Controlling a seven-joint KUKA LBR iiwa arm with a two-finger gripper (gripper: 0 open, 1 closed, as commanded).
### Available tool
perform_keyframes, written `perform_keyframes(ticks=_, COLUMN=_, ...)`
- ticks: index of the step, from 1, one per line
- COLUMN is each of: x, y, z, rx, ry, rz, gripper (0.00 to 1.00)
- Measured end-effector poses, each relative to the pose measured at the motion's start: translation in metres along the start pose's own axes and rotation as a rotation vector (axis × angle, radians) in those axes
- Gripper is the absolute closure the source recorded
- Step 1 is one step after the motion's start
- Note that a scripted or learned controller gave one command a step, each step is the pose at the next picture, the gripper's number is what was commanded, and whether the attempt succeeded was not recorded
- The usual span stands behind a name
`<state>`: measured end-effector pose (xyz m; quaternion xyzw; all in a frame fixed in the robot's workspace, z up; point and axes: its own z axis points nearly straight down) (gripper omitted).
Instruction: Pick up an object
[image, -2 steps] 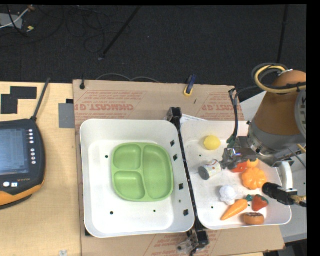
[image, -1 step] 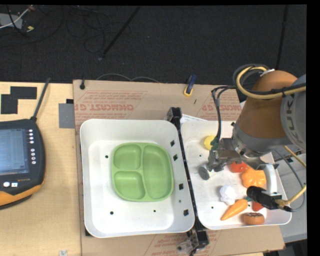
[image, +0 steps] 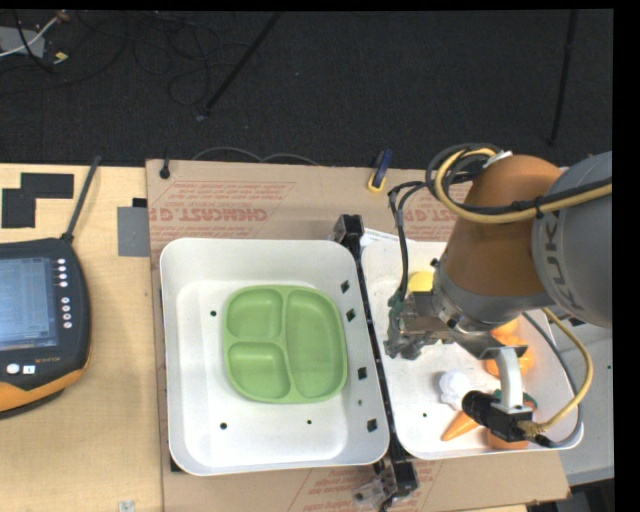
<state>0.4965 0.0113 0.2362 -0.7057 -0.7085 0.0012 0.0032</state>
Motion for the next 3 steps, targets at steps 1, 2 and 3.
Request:
perform_keyframes(ticks=1, x=0.022, y=-0.007, z=0.011, rx=0.0, ry=-0.002, rz=0.003, gripper=1.0)
perform_keyframes(ticks=2, x=0.033, y=-0.001, z=0.0, rx=-0.002, ry=-0.003, rz=0.003, gripper=1.0)
perform_keyframes(ticks=3, x=0.029, y=-0.001, z=0.001, rx=-0.001, ry=-0.003, rz=0.003, gripper=1.0)
